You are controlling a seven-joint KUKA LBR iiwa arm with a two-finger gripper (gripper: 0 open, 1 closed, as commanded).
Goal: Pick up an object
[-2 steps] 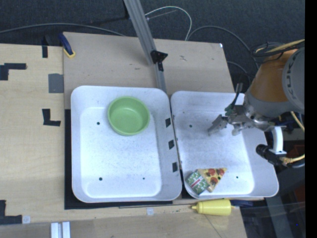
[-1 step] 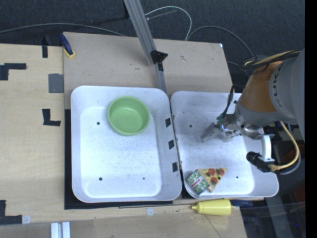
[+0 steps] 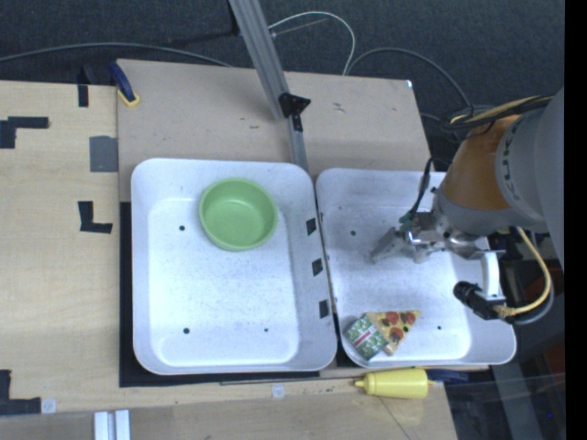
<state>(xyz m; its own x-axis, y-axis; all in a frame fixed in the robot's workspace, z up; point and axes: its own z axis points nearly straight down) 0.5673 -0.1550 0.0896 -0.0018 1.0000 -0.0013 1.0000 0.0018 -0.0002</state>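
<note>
Arm (image 3: 514, 168) is reaching in over the right bin (image 3: 367, 200), left bin (image 3: 147, 246) beside it. Green bowl (image 3: 238, 213) is sitting in the left bin's upper half. Food packet with a pizza print (image 3: 381, 329) is lying at the right bin's lower-left corner; yellow bottle (image 3: 396, 383) is resting just outside that rim. Gripper (image 3: 390, 246) is hanging mid-bin, well apart from the packet, fingers spread, gripping nothing. Pick not yet started; approach, close and lift all remaining.
</note>
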